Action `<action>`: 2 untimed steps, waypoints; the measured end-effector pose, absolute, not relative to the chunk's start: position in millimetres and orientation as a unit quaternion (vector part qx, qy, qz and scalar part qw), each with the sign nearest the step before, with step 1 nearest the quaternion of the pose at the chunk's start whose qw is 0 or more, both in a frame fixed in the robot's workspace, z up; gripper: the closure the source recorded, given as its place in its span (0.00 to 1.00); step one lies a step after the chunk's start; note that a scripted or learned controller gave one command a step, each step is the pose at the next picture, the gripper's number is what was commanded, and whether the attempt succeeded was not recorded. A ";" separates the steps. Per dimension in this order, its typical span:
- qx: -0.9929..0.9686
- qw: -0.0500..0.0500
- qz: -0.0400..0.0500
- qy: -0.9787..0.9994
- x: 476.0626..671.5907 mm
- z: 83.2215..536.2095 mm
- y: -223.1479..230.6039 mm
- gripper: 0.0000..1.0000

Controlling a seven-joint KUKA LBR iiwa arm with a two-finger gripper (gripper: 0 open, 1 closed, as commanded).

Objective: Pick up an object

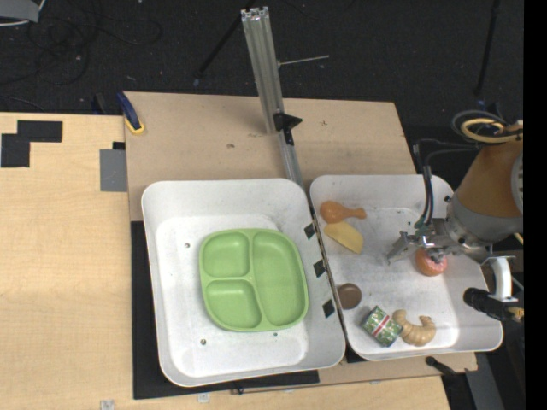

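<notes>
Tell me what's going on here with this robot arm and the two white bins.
The arm reaches in from the right, and its gripper is down in the right bin, right beside a small red fruit; whether it has hold of it is unclear. Also in that bin lie an orange piece, a yellow piece, a brown round piece, a green can and a tan croissant. The left bin holds a green divided plate.

I see a green divided plate (254, 279), white bins (171, 220), a red ball (432, 263), a yellow piece (345, 237), a tan bench (60, 229).
</notes>
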State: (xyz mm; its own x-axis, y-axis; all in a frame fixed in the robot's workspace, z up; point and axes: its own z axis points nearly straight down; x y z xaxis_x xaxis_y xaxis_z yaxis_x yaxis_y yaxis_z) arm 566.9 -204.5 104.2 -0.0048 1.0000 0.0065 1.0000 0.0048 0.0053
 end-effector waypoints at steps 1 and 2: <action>-0.706 0.001 -0.001 -0.708 565.0 111.1 -206.8 1.00; -0.707 -0.002 -0.001 -0.708 565.1 173.3 -202.3 1.00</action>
